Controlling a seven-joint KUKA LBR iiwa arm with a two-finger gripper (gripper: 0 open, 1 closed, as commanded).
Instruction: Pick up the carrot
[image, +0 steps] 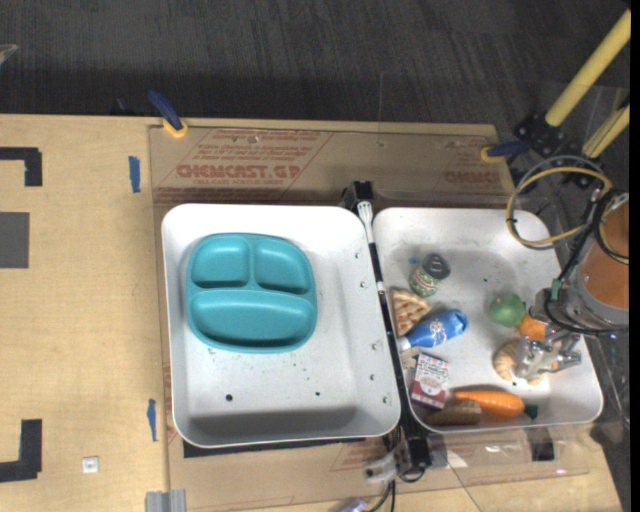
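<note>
Cardboard-covered bench (80, 300), two white bins (270, 400), carrot (488, 402) loose, gripper (545, 358) state unclear.

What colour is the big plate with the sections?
The divided plate is teal blue, seen in the camera view.

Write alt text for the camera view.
An orange carrot lies at the near edge of the right white bin among small items, with the end effector just above it. The left bin holds a teal divided plate.

Red "CHEMCAST GP" (small print unreadable) on the brown sheet (240, 165).
</note>
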